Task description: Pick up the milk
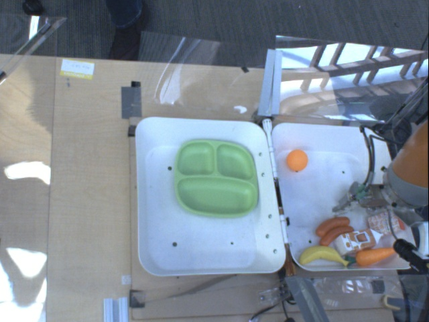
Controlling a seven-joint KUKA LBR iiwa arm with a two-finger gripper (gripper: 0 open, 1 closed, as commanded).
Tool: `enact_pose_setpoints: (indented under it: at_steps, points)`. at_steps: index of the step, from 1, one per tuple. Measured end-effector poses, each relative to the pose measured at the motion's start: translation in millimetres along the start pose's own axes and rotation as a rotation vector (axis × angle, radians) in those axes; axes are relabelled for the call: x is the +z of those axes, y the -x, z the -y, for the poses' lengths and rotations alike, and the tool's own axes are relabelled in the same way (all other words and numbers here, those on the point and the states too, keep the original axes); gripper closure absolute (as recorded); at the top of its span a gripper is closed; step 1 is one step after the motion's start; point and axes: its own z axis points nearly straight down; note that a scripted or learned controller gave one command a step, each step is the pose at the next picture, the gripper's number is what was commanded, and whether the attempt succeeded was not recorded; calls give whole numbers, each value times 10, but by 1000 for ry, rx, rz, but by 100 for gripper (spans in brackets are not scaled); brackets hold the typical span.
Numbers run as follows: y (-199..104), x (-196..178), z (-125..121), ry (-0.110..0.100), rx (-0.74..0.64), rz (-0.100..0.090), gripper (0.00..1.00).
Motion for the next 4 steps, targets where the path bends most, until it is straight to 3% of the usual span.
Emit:
enact_pose_setpoints:
  at_steps: [1, 2, 3, 4]
  points:
    - [-403, 111, 19, -6, -273, -4, 0]
    - [-687, 110, -71, -7, 235, -3, 0]
    - [-1090, 161, -1406, -15, 266, -5, 0]
    - [-727, 181, -1695, -73, 565, -9, 0]
